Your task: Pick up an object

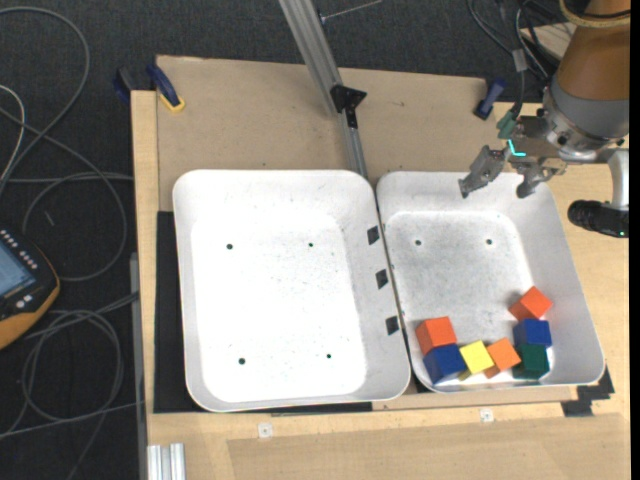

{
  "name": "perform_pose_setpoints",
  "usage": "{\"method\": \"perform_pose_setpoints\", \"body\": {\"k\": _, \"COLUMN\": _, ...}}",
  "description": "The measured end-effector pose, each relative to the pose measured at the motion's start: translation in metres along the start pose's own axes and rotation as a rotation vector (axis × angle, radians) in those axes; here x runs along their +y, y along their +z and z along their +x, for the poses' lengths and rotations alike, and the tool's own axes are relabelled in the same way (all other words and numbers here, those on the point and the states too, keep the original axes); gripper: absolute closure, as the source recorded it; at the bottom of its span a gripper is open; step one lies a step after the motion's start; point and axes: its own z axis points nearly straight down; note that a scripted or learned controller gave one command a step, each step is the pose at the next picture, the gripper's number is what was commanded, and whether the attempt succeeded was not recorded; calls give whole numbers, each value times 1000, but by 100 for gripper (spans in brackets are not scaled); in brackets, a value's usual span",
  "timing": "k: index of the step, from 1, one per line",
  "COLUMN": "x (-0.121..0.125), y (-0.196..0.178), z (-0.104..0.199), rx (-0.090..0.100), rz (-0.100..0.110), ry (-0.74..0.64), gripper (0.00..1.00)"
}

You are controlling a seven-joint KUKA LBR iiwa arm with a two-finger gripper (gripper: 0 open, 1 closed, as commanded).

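Camera view: I am hovering my gripper (pixel 503 176) over the far rim of the right bin (pixel 585 298), fingers (pixel 482 173) spread, pinching nothing — the approach step, I judge. The blocks are clustering well below my fingertips, in the near corner: orange block (pixel 435 332), blue (pixel 445 362), yellow (pixel 476 356) — touching neighbours. Next I am needing a long reach toward them, then a descent.

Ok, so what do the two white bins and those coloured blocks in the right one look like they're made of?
The two shallow white bins look like moulded plastic, matte: rounded corners, a curled rim, and dark scuff speckles on the floor. The small coloured cube blocks in the right bin's near corner seem to be painted wood or solid plastic, with flat, evenly coloured faces, crisp edges and little shine. The view cannot settle which.
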Motion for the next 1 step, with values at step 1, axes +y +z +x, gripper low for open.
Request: {"method": "perform_pose_setpoints", "body": {"k": 1, "x": 9, "y": 50, "z": 3, "rx": 0, "rz": 5, "ry": -1, "gripper": 0}}
